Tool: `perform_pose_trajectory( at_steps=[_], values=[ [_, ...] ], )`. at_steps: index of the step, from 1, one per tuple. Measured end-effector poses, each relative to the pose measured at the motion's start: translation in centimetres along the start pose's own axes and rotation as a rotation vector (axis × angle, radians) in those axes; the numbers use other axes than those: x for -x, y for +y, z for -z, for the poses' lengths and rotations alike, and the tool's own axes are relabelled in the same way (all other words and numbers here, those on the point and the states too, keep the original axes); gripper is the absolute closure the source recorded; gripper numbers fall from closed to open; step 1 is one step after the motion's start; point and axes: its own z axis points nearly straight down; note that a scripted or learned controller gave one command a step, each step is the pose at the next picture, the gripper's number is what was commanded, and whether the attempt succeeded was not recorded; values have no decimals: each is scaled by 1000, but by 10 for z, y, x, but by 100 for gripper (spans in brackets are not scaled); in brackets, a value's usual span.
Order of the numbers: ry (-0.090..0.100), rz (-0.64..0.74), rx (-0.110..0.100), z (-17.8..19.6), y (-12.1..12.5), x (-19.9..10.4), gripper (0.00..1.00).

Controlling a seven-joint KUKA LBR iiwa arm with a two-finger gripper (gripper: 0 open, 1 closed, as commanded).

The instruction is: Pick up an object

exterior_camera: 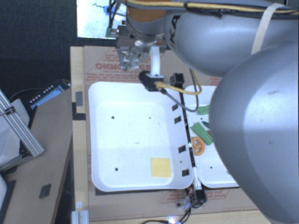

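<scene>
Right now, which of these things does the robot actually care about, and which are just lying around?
Part of the job:
- claw, above the bench behind the left bin
- yellow square in the left bin
- green pieces and orange piece in the right bin

Just lying about:
- metal rail at the left
- cardboard sheet under the bins
</scene>
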Motion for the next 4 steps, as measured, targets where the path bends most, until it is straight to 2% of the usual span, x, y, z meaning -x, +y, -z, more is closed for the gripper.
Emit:
perform_pose_trajectory(
  at_steps=[4],
  values=[
    [2, 5, 0, 126, 3, -2, 100]
  ],
)
